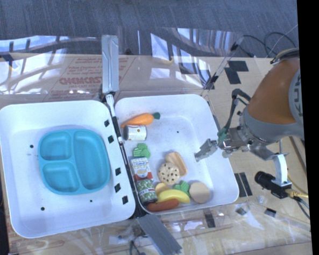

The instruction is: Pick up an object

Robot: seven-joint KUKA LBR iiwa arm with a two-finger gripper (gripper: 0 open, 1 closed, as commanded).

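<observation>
A robot arm's gripper (206, 149) hangs over the right edge of the right bin (212, 113), its grip state impossible to tell and nothing visibly in it. The toy foods, among them a carrot (139, 119), cookie (168, 174) and banana (173, 195), lie unpicked along the bin's left and front; the whole pick remains ahead.

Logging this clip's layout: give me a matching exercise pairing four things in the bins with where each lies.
Things:
1. carrot
2. blue divided plate
3. banana
4. claw

Places:
A. left bin
B. front edge of the right bin, beside a red sausage
C. back of the right bin
D. over the right bin's right side

Pairs: 1-C, 2-A, 3-B, 4-D
</observation>
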